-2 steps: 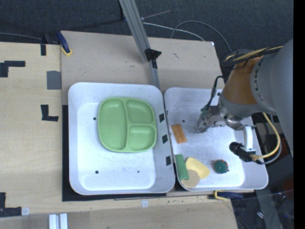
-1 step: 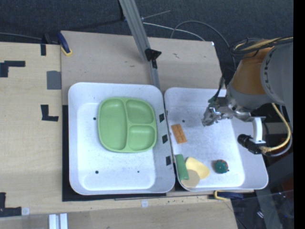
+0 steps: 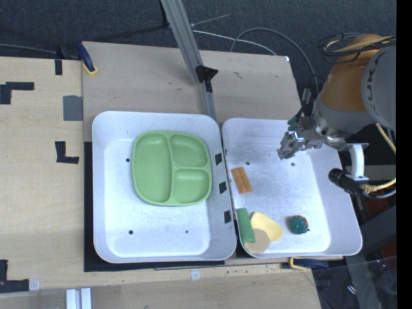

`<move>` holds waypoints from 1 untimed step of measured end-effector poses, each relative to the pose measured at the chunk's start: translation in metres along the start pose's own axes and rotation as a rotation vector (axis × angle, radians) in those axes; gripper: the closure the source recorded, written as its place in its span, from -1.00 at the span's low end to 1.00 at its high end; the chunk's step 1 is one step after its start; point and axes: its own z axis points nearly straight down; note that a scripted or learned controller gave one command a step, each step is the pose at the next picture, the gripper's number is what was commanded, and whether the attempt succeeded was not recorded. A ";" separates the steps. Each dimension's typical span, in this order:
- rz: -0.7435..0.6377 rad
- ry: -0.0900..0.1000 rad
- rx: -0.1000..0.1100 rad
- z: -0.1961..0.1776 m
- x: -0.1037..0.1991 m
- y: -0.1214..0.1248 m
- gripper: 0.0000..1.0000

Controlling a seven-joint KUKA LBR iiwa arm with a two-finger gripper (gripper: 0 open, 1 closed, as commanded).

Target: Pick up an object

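- Two shallow white plastic bins are sitting side by side on the bench: the left bin (image 3: 109, 237) and the right bin (image 3: 335, 237), both lightly speckled and matte.
- Filling much of the left bin, a pale green three-compartment plastic plate (image 3: 172, 167) is lying flat, smooth and rounded at its corners.
- Reaching in from the right, my gripper (image 3: 288, 148) is hanging over the upper part of the right bin, with nothing between my fingers; whether they are apart or together I cannot tell from this angle.
- Sitting in the near left corner of the right bin, a pale yellow rounded soft-looking piece (image 3: 264, 229) is touching a dark green upright block (image 3: 243, 224).
- Lying alone on bare floor, an orange flat rectangular piece (image 3: 241, 180) is the closest thing to me, below and to the left.
- Resting well apart, a small dark green ball-like object with a red spot (image 3: 297, 224) is looking round and liable to roll.
- Judging by this, I am approaching; next I am needing to choose a target, centre above it and descend.
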 end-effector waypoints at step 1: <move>0.001 -0.001 -0.001 -0.053 0.000 0.001 1.00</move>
